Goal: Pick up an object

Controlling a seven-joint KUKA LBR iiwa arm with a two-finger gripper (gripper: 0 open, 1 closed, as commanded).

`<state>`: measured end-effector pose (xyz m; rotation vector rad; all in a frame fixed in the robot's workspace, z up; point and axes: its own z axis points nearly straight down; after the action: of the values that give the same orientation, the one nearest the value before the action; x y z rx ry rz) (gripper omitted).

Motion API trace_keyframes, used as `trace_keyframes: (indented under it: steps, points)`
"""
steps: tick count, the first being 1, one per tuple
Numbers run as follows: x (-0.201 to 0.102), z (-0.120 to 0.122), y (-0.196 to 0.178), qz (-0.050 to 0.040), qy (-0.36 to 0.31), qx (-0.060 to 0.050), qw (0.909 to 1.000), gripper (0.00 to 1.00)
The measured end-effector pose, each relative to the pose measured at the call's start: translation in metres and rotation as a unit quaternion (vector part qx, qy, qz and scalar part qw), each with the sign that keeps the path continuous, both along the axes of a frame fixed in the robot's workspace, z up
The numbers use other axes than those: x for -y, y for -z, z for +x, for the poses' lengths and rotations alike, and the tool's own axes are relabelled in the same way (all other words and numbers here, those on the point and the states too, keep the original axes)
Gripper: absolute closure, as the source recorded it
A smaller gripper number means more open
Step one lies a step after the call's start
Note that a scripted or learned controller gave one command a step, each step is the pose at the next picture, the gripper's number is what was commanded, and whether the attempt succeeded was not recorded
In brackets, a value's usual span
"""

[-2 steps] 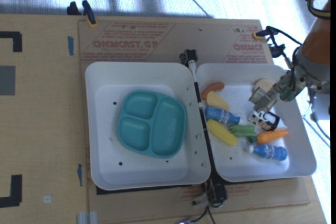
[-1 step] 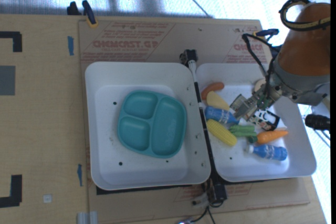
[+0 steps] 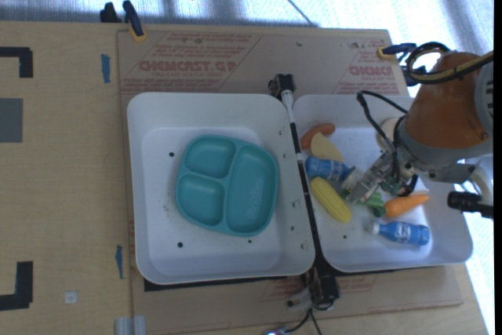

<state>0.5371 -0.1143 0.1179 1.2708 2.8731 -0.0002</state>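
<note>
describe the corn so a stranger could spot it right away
Look in the right-hand white bin, near its left wall. The yellow corn cob lies there slantwise, just below a blue bottle. It alone is bumpy and all yellow.

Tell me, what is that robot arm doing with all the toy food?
The arm's gripper is down in the right bin, among toy food: a corn cob, a carrot and small blue bottles. Nothing has been lifted yet. The left bin holds a teal divided plate.
</note>
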Motion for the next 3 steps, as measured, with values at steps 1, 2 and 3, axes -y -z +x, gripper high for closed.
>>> trace_keyframes:
  steps: [1,2,3]
  points:
    - [-0.034,-0.047,-0.095,0.0000,0.101,0.001,0.9948,1.00]
    - [-0.050,-0.057,-0.093,0.0004,-0.081,0.000,0.9967,1.00]
    - [-0.050,-0.056,-0.103,0.0001,-0.081,0.002,0.9967,1.00]
